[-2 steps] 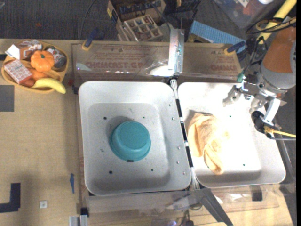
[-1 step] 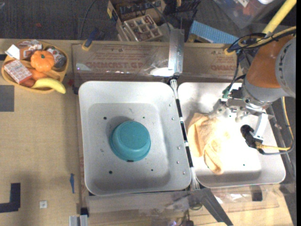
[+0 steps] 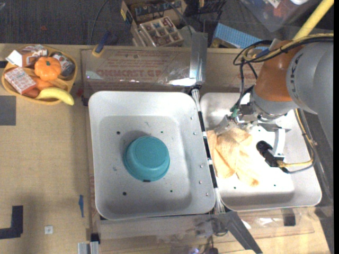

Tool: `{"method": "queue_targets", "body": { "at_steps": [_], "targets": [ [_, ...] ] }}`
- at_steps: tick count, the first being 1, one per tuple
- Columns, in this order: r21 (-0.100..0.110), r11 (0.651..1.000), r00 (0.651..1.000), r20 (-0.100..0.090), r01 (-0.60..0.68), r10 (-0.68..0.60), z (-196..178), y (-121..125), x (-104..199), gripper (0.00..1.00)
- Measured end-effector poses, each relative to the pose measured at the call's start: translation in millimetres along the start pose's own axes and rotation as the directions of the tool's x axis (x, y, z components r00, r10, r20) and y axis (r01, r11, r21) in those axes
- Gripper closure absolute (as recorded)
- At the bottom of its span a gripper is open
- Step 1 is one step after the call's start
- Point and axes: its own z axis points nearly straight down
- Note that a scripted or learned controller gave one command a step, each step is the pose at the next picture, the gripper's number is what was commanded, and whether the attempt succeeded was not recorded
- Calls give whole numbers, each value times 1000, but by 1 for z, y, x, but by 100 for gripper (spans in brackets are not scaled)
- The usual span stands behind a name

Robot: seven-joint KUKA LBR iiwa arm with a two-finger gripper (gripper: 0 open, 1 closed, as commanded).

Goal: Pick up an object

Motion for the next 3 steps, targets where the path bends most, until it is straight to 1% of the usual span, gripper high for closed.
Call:
{"method": "queue_targets", "body": {
  "at_steps": [1,2,3],
  "targets": [
    [-3,998,998,-1,66,-66,0,-27,-24,0],
    [-5,994,994,2,113,-113,-1,-56,-8,0],
    [-5,980,980,5,201,-201,-1,-50,0,0]
  ]
}}
